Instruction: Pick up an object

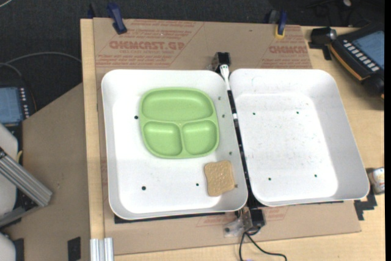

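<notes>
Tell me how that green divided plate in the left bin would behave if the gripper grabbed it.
The green divided plate looks like rigid moulded plastic, so probably stiff and light. Lying flat, it shouldn't roll. Its smooth low rim may slip from the fingers.

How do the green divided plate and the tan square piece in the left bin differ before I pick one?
The green divided plate is much larger than the tan square piece. The plate is smooth, bright green and split into three compartments; the piece is speckled tan and flat, with no compartments. The plate sits in the bin's upper middle; the piece lies near the lower right corner, just below the plate. Both rest in the left bin.
</notes>
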Motion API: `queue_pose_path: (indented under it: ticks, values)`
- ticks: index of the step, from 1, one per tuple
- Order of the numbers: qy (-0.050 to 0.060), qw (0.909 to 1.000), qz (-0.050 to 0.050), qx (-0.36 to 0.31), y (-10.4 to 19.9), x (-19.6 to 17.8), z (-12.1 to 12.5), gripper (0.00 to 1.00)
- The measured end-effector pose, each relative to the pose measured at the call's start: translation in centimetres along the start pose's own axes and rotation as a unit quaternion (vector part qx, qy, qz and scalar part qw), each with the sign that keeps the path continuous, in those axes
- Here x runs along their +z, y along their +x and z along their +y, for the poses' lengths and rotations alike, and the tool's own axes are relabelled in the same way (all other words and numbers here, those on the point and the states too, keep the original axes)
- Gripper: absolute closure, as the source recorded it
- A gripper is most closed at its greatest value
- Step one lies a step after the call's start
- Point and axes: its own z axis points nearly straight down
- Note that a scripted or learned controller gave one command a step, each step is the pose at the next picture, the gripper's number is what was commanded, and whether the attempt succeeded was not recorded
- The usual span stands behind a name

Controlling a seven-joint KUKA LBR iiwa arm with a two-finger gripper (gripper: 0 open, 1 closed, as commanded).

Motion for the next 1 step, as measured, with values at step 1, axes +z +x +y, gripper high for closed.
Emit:
queue_pose_path:
  ticks: [1]
  values:
    - [0.016,0.9998,0.007,0.001,3.09,11.98,-1.67,1.00]
